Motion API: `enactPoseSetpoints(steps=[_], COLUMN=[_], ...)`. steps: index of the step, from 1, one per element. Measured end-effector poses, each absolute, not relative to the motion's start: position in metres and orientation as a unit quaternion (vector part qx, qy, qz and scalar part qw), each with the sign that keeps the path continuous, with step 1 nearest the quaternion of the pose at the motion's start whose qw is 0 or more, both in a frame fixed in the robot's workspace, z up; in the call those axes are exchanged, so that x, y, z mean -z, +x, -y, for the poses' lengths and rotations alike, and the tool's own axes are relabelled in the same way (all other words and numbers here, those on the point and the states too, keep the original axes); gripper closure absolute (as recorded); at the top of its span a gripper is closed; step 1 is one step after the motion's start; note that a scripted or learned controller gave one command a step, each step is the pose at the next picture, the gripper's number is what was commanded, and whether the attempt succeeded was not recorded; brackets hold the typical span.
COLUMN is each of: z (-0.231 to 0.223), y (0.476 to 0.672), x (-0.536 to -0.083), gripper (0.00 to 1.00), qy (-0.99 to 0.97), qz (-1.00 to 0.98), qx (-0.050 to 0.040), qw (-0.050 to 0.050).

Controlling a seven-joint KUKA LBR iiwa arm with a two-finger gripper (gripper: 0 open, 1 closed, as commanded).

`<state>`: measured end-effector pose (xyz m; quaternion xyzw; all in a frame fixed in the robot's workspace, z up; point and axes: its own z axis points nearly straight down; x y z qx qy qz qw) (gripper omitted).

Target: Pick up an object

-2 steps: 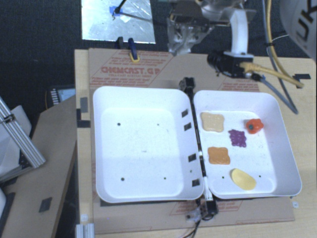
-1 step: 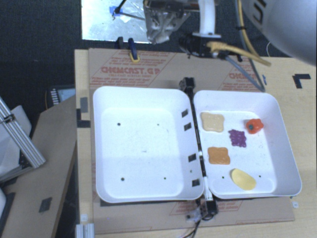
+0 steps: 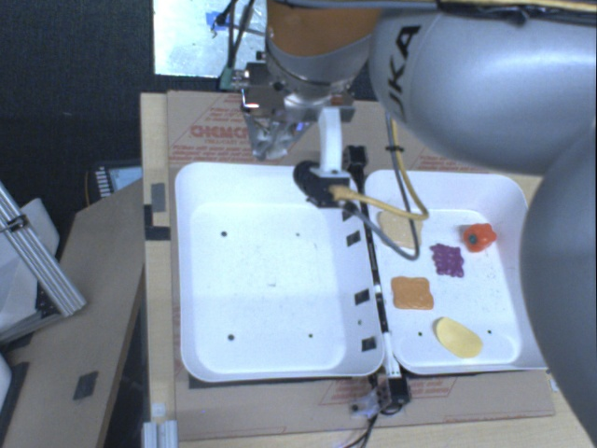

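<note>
- Across the top and right of my overhead view, the grey arm fills most of the picture, its orange band just above the wrist, reaching down toward the far edge of the bins.
- Below the gripper and toward me lies the left bin, a shallow white tray with nothing of the task's things in it that I can make out.
- To the right of the gripper and nearer me lies the right bin, touching the left one along a shared middle rim. All the objects sit here.
- The gripper hangs at the far rim of the left bin, over the cardboard behind it. It is blurred and I cannot tell how it stands, and I see nothing in it.
- Well apart from the gripper, toward the near right, a yellow oval piece lies in the right bin's front corner.
- Just beyond it, an orange flat piece.
- Further right, a purple cluster, like a bunch of grapes.
- Smallest, beside the cluster, an orange-red round piece.
- My judgement: the pick is not yet done. The arm must cross to the right bin, descend on one object, close and lift.
</note>
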<state>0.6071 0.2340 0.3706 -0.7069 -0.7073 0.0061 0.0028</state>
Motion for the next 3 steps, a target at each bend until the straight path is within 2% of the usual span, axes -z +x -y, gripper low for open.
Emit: enactPoseSetpoints(steps=[1, 2, 3], z=[-0.234, -0.234, -0.234], y=[0.582, 0.643, 0.669], x=[-0.305, -0.431, -0.536], gripper=[1.0, 1.0, 1.0], qy=[-0.707, -0.707, -0.706], qz=[0.707, 0.707, 0.708], qx=[-0.0023, 0.0077, 0.0072], qw=[0.001, -0.004, -0.004])
